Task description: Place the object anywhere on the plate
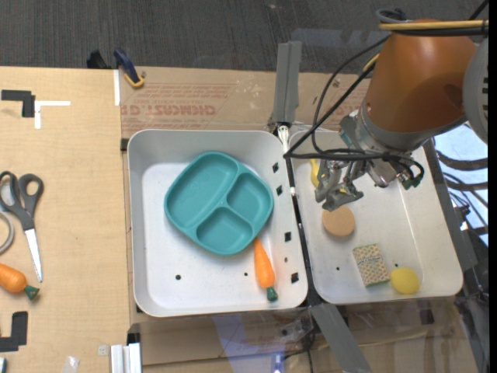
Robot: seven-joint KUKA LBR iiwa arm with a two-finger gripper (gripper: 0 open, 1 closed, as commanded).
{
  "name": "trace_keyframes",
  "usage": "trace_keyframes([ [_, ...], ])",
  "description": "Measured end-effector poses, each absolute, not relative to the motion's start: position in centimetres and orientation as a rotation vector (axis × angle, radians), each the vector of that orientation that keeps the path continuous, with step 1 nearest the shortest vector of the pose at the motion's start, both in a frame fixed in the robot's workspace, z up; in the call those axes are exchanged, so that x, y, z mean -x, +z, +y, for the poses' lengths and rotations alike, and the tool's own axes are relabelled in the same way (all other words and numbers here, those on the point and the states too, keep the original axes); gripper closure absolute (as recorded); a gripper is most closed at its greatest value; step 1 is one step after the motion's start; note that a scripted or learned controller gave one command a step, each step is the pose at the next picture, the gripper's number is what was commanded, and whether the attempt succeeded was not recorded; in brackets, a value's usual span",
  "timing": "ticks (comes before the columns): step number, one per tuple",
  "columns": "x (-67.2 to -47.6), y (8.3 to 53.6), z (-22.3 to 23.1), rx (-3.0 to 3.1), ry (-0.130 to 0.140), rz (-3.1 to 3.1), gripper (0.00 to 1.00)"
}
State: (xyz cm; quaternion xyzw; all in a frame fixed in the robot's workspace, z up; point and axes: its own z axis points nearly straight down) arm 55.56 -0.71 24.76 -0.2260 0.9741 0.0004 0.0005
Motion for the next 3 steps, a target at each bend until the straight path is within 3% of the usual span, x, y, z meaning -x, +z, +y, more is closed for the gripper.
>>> trace_keyframes([
  [1, -52.1, 21.4, -9.2, 0.974, 0.000, 2.984, 1.00],
  [2, -60.0, 40.7, -17.0, 1.024, -0.002, 2.964, 1.00],
  [3, -53.5, 34.1, -22.1, 1.742, 0.002, 2.611, 1.00],
])
